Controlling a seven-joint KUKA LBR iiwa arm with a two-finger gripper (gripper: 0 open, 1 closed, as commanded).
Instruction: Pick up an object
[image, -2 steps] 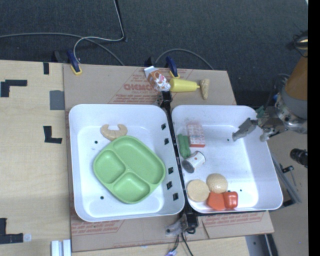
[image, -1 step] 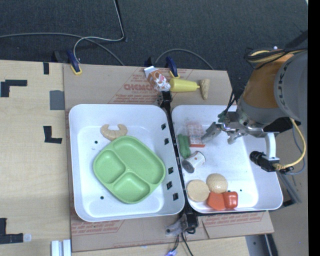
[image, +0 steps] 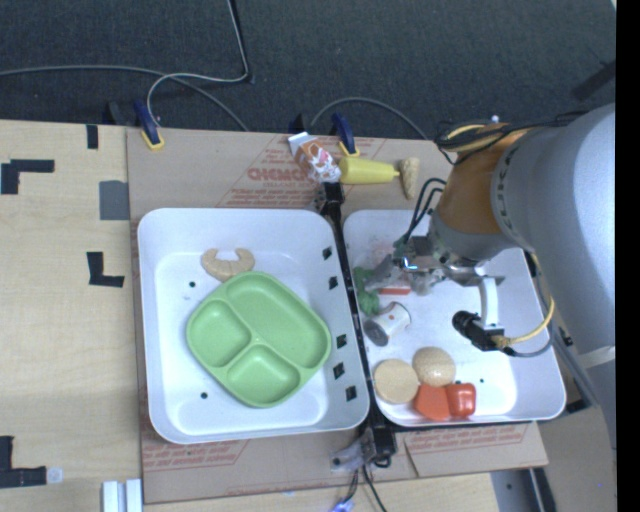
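Hand (image: 405, 268) is low in the right bin (image: 520, 400), near its upper-left corner, arm coming in from the right. Can't tell if it's open or closed on anything, the wrist body and cabling hide the tips from this angle

Closest candidate: small white/grey cylinder (image: 388, 320), just below and slightly left of the hand, lying on its side with long axis running roughly lower-left to upper-right. There's also something green (image: 368, 295) right at the hand's left edge against the bin wall; too small to say what it is or whether it's touching

Other options sit further down the same bin: tan round piece (image: 395, 380), lighter round one (image: 434, 364) touching it, orange-red item (image: 445, 402) just below both. All well apart from the hand

Left bin (image: 160, 250) has a green divided plate (image: 258, 338) and a tan curved piece (image: 227, 263), across the divider, a longer reach

My read: cylinder is the short move, a small shift down-left, grip across its long axis. Risk is crowding the bin wall
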